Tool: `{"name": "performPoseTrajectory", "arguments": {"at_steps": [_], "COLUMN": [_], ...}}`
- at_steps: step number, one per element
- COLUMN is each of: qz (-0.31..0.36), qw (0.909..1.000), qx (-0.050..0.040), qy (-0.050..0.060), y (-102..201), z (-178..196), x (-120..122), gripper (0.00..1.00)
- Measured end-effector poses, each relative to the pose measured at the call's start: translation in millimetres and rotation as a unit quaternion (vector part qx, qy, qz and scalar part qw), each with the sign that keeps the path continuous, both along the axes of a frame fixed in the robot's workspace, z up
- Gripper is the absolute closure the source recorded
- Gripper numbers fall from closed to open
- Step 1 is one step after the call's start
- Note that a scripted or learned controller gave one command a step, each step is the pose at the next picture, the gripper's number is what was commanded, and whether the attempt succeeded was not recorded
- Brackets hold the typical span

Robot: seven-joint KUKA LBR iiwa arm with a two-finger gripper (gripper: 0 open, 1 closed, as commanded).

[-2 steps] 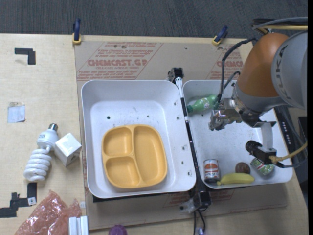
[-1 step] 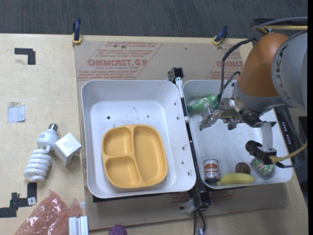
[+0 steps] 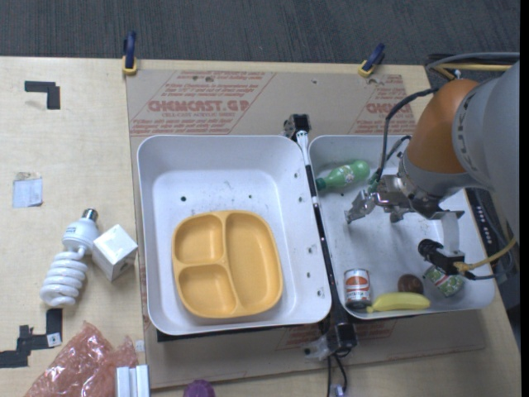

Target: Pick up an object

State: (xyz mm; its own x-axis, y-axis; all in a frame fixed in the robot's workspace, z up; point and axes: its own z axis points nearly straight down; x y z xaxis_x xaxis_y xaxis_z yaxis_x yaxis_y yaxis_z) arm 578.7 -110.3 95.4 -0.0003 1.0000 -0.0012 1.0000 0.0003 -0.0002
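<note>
The right bin (image 3: 376,246) holds a green bottle (image 3: 343,174) lying near its far left corner. A small red and white can (image 3: 357,288) stands at the front, with a yellow banana (image 3: 399,303) beside it along the front wall. A dark brown round object (image 3: 410,284) and a small greenish object (image 3: 447,284) sit at the front right. My gripper (image 3: 364,208) hangs over the middle of this bin, just in front of the bottle and apart from it. Nothing shows in its grasp.
The left bin (image 3: 157,188) holds a yellow divided plate (image 3: 226,263). On the bench to the left lie a spiral light bulb (image 3: 68,265), a white cube (image 3: 115,251) and a red mesh bag (image 3: 78,362). A black divider (image 3: 312,197) separates the bins.
</note>
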Motion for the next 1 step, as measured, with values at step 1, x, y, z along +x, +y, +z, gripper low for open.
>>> {"name": "performPoseTrajectory", "arguments": {"at_steps": [1], "qz": [-0.001], "qw": [1.0000], "qx": [0.0006], "qy": [0.000], "y": [15.4], "z": [-3.2], "x": [-58.4], "gripper": [0.00]}}
